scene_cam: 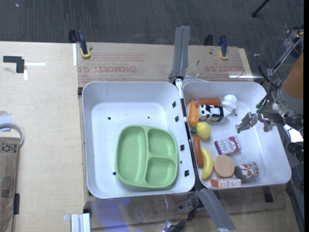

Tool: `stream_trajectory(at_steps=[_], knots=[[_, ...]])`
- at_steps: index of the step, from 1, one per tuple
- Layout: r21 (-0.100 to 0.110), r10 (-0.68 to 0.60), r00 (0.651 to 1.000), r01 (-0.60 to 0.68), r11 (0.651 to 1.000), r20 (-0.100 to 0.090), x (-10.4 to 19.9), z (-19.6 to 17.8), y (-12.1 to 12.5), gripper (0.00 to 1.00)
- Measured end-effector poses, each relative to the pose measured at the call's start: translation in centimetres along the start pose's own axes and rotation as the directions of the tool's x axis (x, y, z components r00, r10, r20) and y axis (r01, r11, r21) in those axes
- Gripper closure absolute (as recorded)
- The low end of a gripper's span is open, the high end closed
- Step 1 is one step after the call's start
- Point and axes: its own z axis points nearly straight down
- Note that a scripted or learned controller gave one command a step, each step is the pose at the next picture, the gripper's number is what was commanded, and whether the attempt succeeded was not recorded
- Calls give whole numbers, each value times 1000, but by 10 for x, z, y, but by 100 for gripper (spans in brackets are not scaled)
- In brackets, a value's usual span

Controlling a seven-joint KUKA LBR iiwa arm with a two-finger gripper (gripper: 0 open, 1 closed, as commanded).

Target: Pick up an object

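At the far left, a brown paper bag [8, 178] lies flat on the pale wooden bench [43, 129], with a strip of black tape [14, 62] stuck near the bench's back edge. A sheet of printed cardboard [125, 66] is clamped along the back behind both bins.

The left bin [96, 105] is a shallow white tray with rounded corners and a smooth, slightly glossy floor. In it lies a light green plastic plate [147, 156], rounded and divided into three compartments, sitting toward the front right of the bin.

The right bin [270, 168] is of the same white plastic and holds a cluster of small toy foods along its left and front. Near the back is an orange carrot [193, 113] standing along the left wall, a red-orange sausage shape [208, 102], a black-and-white cow-patterned piece [210, 112] and a crumpled white item [229, 102]. Below those come a round yellow lemon [203, 130], a slim red-orange stick [197, 149] and a curved yellow banana [207, 163]. Further right lie a small red-and-white packet [227, 145], a flat tan disc like a cookie [224, 166], a small can on its side with an orange label [246, 171], and a flat orange-and-white box [226, 182] against the front wall.

The gripper [247, 123] hovers over the bare right half of this bin, its metal fingers spread apart with nothing between them, apart from all the toys.
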Motion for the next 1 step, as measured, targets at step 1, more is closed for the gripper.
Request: stream_trajectory(at_steps=[1], knots=[[-2,-336,942,336,942,1,12,10,16,0]])
